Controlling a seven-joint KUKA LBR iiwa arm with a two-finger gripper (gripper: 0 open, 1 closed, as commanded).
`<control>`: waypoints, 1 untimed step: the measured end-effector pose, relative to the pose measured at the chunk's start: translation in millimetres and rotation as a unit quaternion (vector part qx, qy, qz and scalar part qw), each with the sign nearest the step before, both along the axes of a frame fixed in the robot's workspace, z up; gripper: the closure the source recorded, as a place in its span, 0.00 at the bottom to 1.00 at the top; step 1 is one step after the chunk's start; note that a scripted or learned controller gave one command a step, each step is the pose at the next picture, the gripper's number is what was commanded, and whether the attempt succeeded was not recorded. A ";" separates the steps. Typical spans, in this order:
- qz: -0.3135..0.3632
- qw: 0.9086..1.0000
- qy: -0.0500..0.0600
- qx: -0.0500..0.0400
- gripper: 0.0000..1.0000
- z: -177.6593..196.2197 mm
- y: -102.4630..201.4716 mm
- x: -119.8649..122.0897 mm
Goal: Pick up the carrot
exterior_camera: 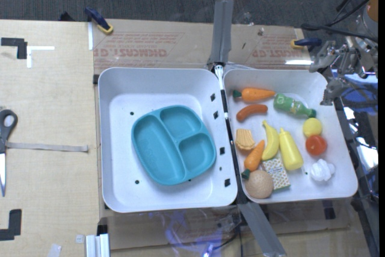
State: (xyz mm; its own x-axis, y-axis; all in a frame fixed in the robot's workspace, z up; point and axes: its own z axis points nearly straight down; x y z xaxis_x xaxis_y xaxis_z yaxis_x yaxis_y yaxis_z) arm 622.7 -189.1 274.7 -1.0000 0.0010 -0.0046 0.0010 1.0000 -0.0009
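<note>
**Carrot waiting in the right bin, gripper parked at the rim**

Camera view: the gripper (334, 88) hangs over the far right corner of the right bin (346, 189), and nothing sits between its fingers; whether they are spread or pressed together cannot be made out at this size. There are two carrot-like pieces. One carrot (257, 94) lies flat well to the gripper's left along the far wall, its green tip pointing away from the gripper. A smaller carrot (254, 156) lies further off, toward the near side, tilted between a banana (271, 140) and a ridged snack piece (245, 139).

Both look like light, rigid plastic toys, smooth and tapered, so likely to slip; a pinch across the thick middle seems safest. The far carrot has open floor around it, with a sausage (251, 111) just beyond. The bin floor is slick white plastic, shallow-walled. The left bin (114, 189) holds a blue divided plate (173, 144).
</note>
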 end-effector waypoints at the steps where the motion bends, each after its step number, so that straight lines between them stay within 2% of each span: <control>1: -0.049 0.999 0.001 0.001 0.00 -111.5 86.7 16.3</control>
State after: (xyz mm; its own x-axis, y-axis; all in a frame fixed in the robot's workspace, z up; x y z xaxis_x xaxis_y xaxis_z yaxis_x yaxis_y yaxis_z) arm 638.9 -102.4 163.2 -0.9950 0.0996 -0.0035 0.0996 0.9950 0.0007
